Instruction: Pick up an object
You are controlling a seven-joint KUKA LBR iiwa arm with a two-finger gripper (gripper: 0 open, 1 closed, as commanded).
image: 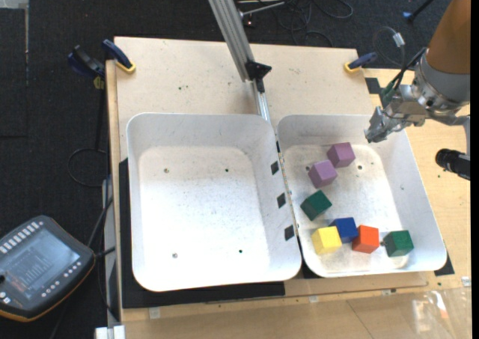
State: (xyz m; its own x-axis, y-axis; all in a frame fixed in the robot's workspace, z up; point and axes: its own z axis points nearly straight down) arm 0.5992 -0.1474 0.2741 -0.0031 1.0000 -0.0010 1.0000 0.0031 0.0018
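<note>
Lying on the pale surface (187, 75), two white bins are seen side by side: the left bin (150, 180) and the right bin (415, 203). Within the right bin, two purple cubes (323, 173), two green cubes (316, 204), a yellow cube (326, 239), a blue cube (346, 228) and an orange cube (366, 239) are scattered. The gripper (376, 130) is held above that bin's far right rim; whether its fingers are spread cannot be told.

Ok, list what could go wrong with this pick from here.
1. The yellow cube, blue cube and orange cube sit packed together, so a grasp there may snag a neighbour or slip.
2. The gripper hangs near the right bin's far rim, so descending straight down might clip it.
</note>
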